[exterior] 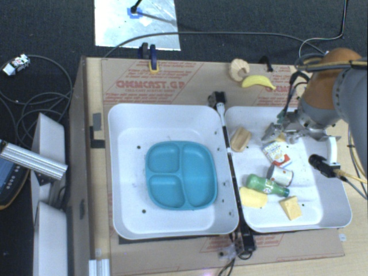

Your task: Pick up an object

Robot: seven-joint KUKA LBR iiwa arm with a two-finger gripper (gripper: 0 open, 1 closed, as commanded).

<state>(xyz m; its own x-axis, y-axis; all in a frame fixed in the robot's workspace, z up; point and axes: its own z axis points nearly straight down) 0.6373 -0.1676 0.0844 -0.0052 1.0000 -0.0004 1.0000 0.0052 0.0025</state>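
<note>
gripper (280,132) low in right bin (339,209), far half, just above small white-and-red packet (275,152). honestly cannot tell from this angle how the tool is set, wrist blocks it, and nothing visibly held.

pickable stuff is bunched: packet, small can (282,175) touching green bottle (267,184), yellow piece (252,198), cheese-like wedge (291,207), tan block (240,138) by divider.

risks, my guess: packet flat and crinkly, could slip out. can could roll into bottle. banana (257,82) on the bench beyond the bin isn't in play. blue tray (180,174) in left bin well clear.

Blue divided plate (181,174), green bottle (267,184), yellow banana (257,82)
</note>
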